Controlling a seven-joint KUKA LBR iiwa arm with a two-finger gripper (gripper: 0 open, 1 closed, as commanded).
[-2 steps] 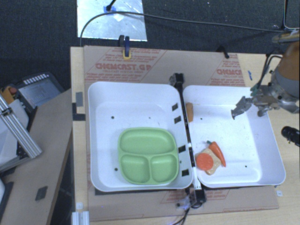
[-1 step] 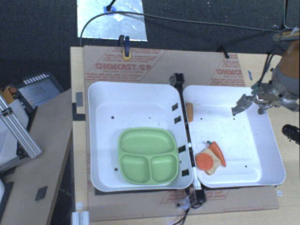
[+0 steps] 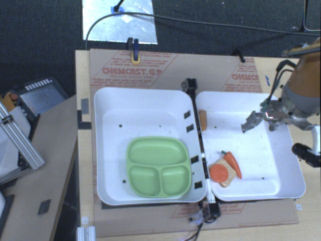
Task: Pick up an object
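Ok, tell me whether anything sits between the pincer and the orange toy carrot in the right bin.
Nothing visible does. The pincer hangs over bare white floor of the right bin, and the orange toy carrot lies toward the front-left, beside a round orange-red piece.

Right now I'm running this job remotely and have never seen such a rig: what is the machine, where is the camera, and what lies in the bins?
This is one camera fixed above the bench, looking down at a slant. The machine is a grey robot arm with an orange band, reaching in from the right. Its gripper hangs over the right bin, away from the objects, with nothing visibly held.

Two shallow white bins sit side by side. The left bin holds a green divided plate. The right bin holds an orange carrot-shaped toy, a round red-orange toy on a tan piece, and a small tan object by its left wall.
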